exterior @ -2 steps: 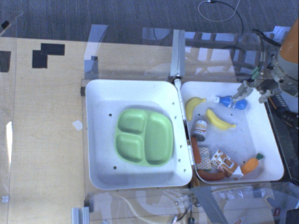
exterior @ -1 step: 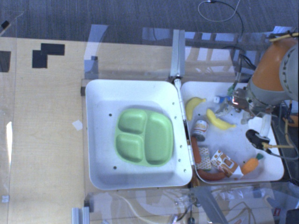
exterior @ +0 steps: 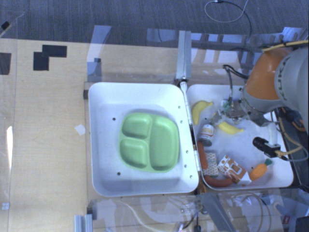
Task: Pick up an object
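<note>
hovering jaws (exterior: pixel 231 111) just above banana (exterior: pixel 231 127); grip state unclear.

A pale wooden bench (exterior: pixel 43 144) with black markings (exterior: pixel 48 56) stands on dark blue-grey carpet (exterior: pixel 120 6).

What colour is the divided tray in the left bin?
Light green; the divided tray shows clearly in the camera view.

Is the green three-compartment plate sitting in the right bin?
No, the green three-compartment plate lies in the left white bin, apart from the toy food.
</note>
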You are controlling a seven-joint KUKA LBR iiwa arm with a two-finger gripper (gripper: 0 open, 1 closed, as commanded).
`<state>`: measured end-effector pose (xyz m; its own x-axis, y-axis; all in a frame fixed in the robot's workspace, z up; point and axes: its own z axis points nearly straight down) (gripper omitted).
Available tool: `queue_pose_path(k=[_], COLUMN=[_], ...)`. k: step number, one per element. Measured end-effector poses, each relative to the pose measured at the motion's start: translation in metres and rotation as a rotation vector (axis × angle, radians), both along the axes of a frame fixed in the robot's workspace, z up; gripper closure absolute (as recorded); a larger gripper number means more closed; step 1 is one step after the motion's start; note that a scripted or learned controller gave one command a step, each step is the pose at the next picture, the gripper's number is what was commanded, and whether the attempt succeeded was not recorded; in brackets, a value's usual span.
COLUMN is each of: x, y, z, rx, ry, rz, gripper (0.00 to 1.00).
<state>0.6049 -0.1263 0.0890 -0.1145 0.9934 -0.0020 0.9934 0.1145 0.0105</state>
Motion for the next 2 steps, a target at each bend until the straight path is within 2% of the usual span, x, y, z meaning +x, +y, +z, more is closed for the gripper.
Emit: queue_pose_path(k=[1,2], x=[0.003,-0.004], y=[0.002,0.026], z=[0.012,0.144], rx=[0.002,-0.001], ry=[-0.007,0.002], rz=[0.001,0.121], gripper=[1.00,1.00])
